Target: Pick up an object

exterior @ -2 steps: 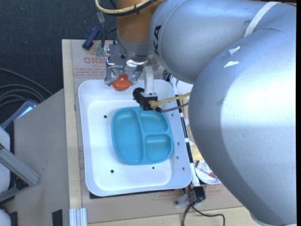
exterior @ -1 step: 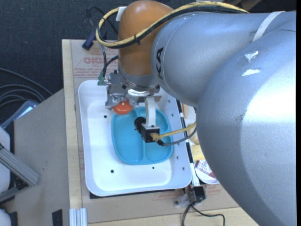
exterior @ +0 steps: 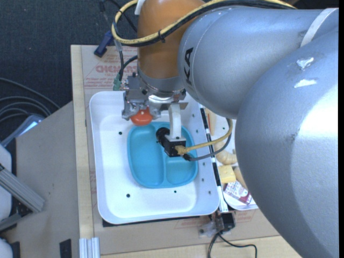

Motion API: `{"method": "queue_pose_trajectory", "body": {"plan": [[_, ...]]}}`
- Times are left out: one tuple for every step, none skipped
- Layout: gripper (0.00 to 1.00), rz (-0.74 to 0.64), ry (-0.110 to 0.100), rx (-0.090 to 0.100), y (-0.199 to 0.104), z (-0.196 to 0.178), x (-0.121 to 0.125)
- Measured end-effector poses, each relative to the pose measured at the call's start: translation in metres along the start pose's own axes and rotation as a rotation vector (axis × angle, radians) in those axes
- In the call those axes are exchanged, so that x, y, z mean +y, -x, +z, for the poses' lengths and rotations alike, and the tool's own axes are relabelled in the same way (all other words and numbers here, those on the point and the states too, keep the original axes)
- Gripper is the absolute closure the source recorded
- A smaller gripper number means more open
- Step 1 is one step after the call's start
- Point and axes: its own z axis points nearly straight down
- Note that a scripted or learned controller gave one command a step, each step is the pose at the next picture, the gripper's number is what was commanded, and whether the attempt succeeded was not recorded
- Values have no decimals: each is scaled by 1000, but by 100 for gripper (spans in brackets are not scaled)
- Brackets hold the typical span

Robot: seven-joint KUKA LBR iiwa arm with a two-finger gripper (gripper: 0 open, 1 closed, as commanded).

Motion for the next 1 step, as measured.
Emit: {"method": "queue_pose_trajectory", "body": {"plan": [[100,2,-1,-1,17,32,65]]}}
